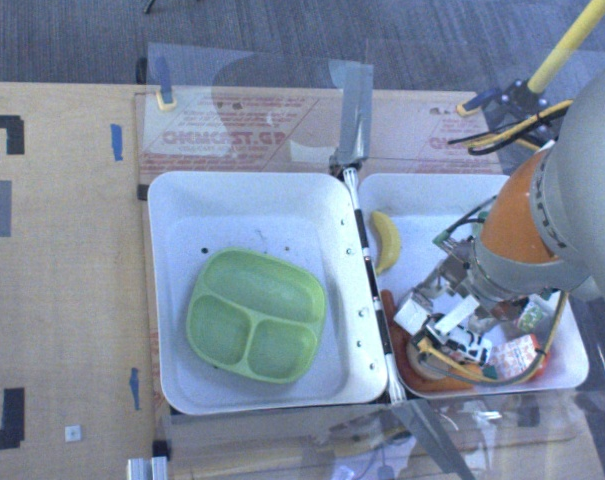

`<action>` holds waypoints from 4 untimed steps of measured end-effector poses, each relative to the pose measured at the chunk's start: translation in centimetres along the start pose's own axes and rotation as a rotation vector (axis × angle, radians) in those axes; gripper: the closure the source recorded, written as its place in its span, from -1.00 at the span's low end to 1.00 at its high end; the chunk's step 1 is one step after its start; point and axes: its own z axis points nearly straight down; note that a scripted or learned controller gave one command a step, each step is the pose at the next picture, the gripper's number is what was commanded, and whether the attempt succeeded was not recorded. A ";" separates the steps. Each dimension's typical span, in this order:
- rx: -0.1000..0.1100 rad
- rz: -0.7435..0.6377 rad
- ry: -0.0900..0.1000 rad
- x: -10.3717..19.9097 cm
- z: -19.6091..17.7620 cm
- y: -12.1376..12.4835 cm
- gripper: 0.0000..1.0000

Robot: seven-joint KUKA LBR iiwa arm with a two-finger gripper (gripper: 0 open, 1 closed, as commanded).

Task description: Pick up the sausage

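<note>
A dark red-brown elongated piece that looks like the sausage (389, 318) lies along the left wall of the right bin (422, 193), partly hidden by the gripper. My gripper (448, 336) hangs low over the bin's front half, just right of that piece, above a red-orange curved rim (462, 383). The wrist, its cables and white parts cover whatever is under the gripper. Nothing can be seen held.
A yellow banana (385, 240) lies by the right bin's left wall, behind the gripper. Small colourful packets (517, 353) sit at the right bin's front right. A green divided plate (255, 314) lies in the left bin (182, 218).
</note>
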 end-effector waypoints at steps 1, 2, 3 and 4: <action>0.005 0.240 -0.006 4.1 0.2 10.3 -1.00; 0.003 0.541 -0.007 7.5 0.2 8.4 -1.00; 0.006 0.554 -0.008 3.7 0.3 16.0 -1.00; 0.010 0.426 -0.009 9.2 0.3 10.4 -1.00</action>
